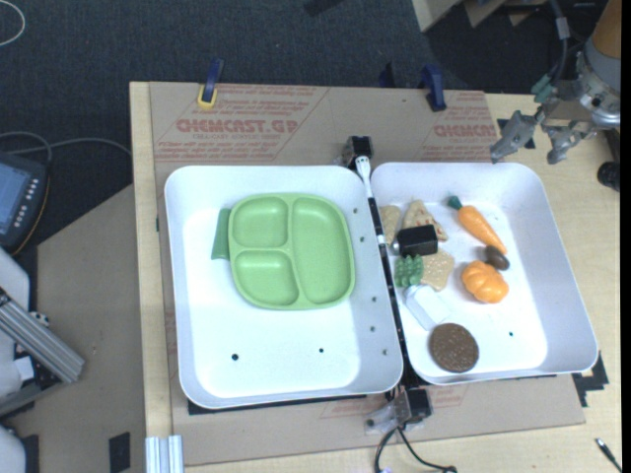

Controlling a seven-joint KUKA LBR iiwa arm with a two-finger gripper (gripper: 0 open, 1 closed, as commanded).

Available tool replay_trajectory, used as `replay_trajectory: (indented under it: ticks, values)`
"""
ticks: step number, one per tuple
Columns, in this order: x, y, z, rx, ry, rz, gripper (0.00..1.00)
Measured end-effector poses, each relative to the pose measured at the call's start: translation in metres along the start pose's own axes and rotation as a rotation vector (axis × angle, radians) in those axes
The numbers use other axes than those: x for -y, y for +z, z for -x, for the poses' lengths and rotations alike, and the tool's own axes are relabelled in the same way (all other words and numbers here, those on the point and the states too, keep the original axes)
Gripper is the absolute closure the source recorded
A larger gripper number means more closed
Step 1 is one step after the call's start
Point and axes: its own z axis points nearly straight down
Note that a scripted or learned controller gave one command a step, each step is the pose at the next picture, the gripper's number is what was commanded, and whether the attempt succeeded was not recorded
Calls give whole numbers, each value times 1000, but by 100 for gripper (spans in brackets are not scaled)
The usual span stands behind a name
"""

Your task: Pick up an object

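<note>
Desk (296, 116) with two white bins, viewed from above at a slant.

Surfaced in brown board printed with red lettering; clamped along the far edge by a yellow-tipped clamp (209, 85) and a blue clamp (432, 87). Carrying left bin (197, 343) and right bin (562, 294) directly, side by side, rims touching along a black centre strip (380, 264). Cabling (404, 432) trailing off the near edge.

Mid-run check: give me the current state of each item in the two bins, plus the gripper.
gripper: open, above the right bin's far rim, holding nothing.
green divided plate: flat in the left bin, compartments bare.
carrot: lying loose in the right bin.
orange pumpkin-like toy: resting near the carrot.
brown round disc: lying flat at the near side.
black block: lying on a pile of pale pieces.
</note>
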Motion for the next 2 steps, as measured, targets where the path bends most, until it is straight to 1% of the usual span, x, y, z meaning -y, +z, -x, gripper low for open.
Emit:
replay_trajectory:
  ticks: [1,2]
  values:
    - [-2,-9,-1,3,-3,14,0]
    - [4,53,0,1,-2,7,0]
